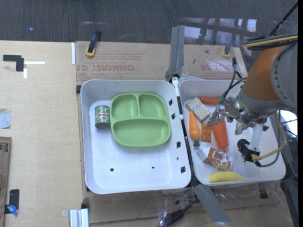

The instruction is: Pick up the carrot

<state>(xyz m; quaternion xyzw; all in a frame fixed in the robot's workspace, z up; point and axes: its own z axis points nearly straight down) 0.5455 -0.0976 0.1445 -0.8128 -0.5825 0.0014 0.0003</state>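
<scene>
Carrot (pixel 194 126) lies near the right bin's (pixel 277 174) left wall, beside the orange cylinder (pixel 220 135). My gripper (pixel 215 116) hovers just right of it; I cannot tell its jaw state.

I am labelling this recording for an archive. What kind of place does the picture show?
Probably a robotics lab or test bench, not a kitchen. A grey robot arm with an orange band reaches over two shallow white plastic bins holding toy food, such as a small yellow banana, on a cardboard-covered bench.
</scene>
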